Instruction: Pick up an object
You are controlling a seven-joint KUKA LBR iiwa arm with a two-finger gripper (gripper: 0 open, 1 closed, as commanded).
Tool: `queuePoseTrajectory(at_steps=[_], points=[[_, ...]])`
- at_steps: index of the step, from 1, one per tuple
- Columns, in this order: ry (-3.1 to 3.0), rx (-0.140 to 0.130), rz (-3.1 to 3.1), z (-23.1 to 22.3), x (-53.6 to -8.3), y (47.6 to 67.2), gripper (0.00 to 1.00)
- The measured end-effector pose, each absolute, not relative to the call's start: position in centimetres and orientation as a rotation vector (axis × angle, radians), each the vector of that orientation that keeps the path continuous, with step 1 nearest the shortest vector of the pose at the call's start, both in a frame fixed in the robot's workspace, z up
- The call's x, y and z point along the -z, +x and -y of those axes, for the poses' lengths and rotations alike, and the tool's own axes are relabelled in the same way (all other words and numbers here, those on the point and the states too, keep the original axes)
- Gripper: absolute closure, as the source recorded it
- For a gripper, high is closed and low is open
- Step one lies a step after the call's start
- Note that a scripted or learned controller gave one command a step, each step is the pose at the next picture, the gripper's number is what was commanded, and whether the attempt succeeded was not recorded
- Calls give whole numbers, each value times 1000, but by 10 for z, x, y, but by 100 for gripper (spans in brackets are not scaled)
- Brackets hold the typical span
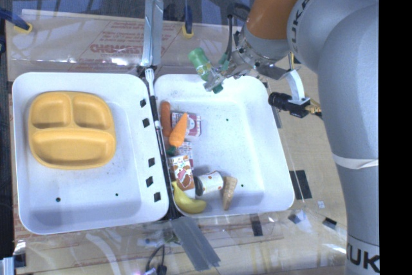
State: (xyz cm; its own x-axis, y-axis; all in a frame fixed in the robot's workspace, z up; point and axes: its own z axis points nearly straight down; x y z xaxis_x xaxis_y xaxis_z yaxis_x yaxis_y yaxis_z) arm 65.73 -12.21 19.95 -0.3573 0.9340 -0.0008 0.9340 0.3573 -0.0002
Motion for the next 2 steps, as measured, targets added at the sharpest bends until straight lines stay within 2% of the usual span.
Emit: queuePoseTrajectory(at_steps=[1, 2], points=[[1830, 13, -2573, 118, -98, 630, 0], [1830, 23, -2591, 117, -106, 628, 100]])
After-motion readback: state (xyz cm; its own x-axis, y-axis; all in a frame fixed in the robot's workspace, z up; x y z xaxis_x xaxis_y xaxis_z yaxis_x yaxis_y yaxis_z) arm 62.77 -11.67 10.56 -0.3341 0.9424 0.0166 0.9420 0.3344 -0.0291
